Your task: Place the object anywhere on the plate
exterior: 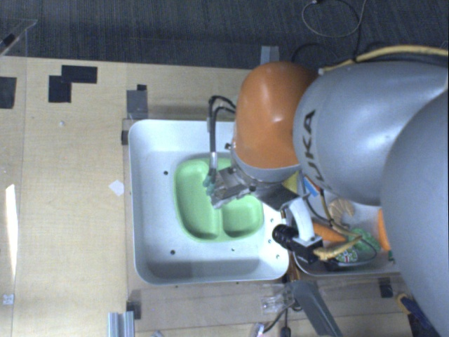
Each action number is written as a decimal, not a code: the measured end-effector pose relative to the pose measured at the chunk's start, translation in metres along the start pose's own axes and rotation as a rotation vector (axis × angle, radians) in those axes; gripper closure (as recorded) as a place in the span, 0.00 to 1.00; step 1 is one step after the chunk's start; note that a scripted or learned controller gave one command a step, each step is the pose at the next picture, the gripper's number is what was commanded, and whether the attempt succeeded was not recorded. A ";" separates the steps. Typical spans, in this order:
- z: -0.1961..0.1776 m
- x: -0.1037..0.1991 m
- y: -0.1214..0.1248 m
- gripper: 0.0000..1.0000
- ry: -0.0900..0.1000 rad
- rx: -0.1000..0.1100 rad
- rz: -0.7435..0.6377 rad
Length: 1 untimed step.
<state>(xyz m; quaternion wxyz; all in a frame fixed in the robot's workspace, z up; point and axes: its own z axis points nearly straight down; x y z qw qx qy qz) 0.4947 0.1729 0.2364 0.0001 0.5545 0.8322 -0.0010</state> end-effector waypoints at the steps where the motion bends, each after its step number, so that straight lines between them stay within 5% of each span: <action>1: 0.000 0.000 0.000 0.00 0.000 0.000 0.000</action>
